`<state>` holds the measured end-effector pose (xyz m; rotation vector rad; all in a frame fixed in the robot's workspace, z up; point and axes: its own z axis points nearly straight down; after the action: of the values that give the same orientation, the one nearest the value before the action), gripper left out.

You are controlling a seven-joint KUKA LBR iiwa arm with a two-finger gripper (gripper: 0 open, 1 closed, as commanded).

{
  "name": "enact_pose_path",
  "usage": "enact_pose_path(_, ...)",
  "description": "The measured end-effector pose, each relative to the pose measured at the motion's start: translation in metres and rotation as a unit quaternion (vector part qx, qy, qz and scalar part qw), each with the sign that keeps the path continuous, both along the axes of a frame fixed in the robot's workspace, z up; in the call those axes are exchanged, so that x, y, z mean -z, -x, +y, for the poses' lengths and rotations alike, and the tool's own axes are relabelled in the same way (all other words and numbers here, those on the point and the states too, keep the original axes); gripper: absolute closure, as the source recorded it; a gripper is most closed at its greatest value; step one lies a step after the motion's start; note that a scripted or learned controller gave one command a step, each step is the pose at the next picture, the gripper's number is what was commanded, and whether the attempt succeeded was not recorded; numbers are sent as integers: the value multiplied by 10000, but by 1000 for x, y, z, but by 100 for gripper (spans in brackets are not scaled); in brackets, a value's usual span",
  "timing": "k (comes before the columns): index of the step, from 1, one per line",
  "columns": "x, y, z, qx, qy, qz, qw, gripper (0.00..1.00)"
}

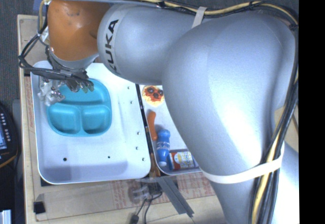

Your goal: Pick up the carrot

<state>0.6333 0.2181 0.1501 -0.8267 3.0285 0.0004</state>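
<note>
The carrot (151,118) is a thin orange stick lying in the right bin (161,171), close to its left wall, with the arm covering much of that bin. My gripper (53,91) hangs over the far left corner of the left bin (91,167), above the upper left edge of a blue divided tray (81,114). It is well to the left of the carrot, a bin's width away, and no carrot is at the gripper.
In the right bin a round orange and yellow toy (153,94) lies just beyond the carrot. A blue bottle (162,148) and a red-labelled container (182,159) lie nearer the front. The grey arm spans the right half of the view.
</note>
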Motion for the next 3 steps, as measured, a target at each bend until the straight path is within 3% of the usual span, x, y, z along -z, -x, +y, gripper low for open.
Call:
enact_pose_path(1,48,-29,0,-1553,4,-85,9878,100)
enact_pose_path(2,-54,-12,-56,-2588,4,-10,9659,100)
enact_pose_path(3,57,0,-42,-3782,1,4,9257,100)
